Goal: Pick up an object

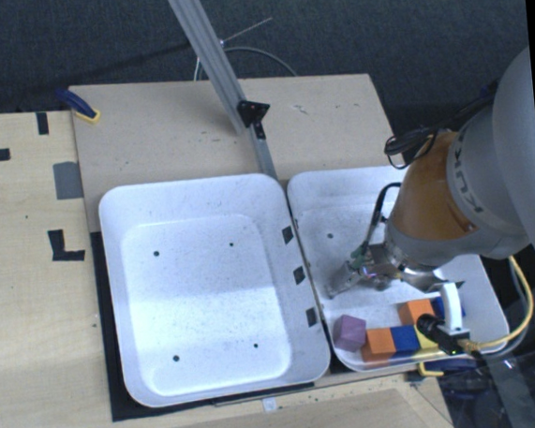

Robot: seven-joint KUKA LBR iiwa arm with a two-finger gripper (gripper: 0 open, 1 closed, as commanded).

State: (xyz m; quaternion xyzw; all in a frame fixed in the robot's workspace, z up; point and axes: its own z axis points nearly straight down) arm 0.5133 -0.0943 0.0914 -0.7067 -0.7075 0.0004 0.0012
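Blocks [385,335] sit at the right bin's [341,196] near edge. Tool [347,279] hovers just behind them; I cannot tell its state. Drop straight onto the purple block [350,329].

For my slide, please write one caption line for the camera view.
Robot arm reaching into the right bin, its gripper above a purple block, orange blocks and a blue block.

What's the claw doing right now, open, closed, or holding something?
Claw: low in the right bin, above the blocks; open or closed cannot be told, and nothing visibly held.
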